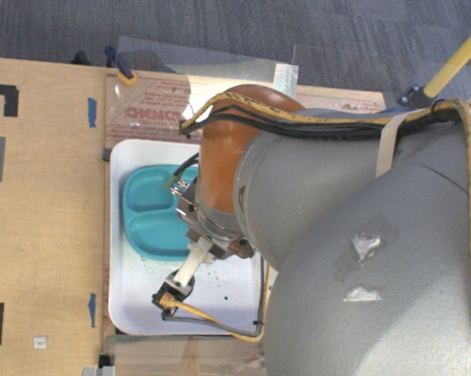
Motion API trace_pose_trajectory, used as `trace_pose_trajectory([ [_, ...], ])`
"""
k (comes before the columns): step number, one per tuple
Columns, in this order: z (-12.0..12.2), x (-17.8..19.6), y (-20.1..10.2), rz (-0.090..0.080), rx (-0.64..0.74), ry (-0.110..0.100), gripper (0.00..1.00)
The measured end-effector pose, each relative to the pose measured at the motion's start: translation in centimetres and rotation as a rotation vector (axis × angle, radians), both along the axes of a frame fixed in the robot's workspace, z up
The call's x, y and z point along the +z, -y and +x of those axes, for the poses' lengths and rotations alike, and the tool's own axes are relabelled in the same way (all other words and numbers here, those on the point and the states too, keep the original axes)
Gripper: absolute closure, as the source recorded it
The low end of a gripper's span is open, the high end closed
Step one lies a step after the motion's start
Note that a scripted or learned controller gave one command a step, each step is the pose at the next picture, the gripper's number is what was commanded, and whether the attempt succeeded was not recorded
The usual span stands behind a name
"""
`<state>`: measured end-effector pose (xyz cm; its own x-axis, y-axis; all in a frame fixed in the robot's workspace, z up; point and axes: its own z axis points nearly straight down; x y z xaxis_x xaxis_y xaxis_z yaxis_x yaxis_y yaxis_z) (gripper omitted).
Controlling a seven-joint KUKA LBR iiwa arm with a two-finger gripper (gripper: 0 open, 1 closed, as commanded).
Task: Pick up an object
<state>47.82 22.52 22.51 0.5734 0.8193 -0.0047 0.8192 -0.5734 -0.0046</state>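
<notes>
A teal two-hollow dish (152,209) lies in the left white bin (123,296), against its upper left part. My gripper (188,197) hangs over the dish's right edge, largely hidden under the orange band and the wrist. The grey arm (352,248) covers the dish's right side and everything to the right of the bin.
The bin floor below the dish is bare white with a few dark specks (216,286). A tan bench top (41,210) with black marks and blue tape lies to the left. A clear plastic sheet (153,105) lies behind the bin.
</notes>
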Motion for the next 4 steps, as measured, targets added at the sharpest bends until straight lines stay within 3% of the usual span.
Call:
trace_pose_trajectory([
  [1, -0.1, -3.9, 0.0, -0.003, -0.396, 0.000, 1.00],
  [2, 0.0, -4.9, 0.1, -0.002, -0.760, 0.006, 1.00],
  [3, 0.3, 8.6, -0.1, 0.010, -0.745, 0.014, 1.00],
  [4, 0.0, 2.3, 0.0, -0.004, -0.585, 0.001, 1.00],
])
